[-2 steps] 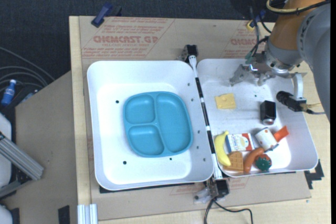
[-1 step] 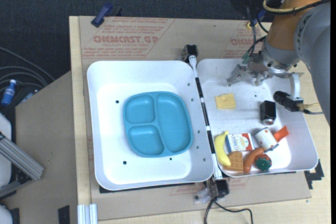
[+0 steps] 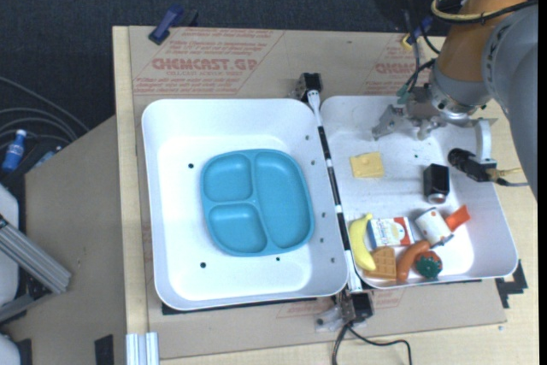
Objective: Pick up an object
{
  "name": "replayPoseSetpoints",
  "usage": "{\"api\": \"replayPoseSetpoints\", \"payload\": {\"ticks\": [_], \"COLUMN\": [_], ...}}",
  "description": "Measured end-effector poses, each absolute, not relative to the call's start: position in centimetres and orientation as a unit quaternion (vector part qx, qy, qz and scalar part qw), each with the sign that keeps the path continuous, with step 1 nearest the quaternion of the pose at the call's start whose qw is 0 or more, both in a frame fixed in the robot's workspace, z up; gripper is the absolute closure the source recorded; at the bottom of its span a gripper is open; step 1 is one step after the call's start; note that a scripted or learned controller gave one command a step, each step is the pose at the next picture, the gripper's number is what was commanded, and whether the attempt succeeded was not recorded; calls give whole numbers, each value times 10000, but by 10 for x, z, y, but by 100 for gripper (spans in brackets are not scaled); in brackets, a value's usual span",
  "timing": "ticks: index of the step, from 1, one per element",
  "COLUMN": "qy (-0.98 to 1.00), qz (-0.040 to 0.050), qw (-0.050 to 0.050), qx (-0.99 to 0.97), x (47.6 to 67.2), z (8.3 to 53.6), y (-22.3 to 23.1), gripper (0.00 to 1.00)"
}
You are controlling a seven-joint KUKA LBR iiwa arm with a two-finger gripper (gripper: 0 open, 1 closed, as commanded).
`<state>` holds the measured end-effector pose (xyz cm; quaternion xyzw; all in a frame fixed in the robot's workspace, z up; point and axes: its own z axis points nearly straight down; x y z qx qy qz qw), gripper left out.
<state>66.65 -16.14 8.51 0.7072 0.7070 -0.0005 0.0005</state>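
Note:
My gripper hangs over the far part of the right bin, its grey fingers spread open with nothing between them. The arm reaches in from the upper right, with the orange band above the wrist. A flat yellow cheese slice lies just in front of the gripper, apart from it. A small black can lies to the right of the slice. A cluster sits at the near edge: a banana, a small carton, a white and red bottle, a carrot and a green piece.
The left bin holds a blue divided plate. A black divider runs between the bins. A black part of the arm's mount juts over the right bin's right side. Cardboard lies under both bins.

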Motion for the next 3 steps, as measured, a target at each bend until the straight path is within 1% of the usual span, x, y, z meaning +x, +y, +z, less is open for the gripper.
{"api": "replayPoseSetpoints", "payload": {"ticks": [1, 3], "qy": [7072, 7069], "qz": [-5, -3], "qw": [2, 10], "qx": [7070, 7073], "x": [667, 667], "z": [85, 85], "y": [-159, -169], "gripper": [0, 0]}}
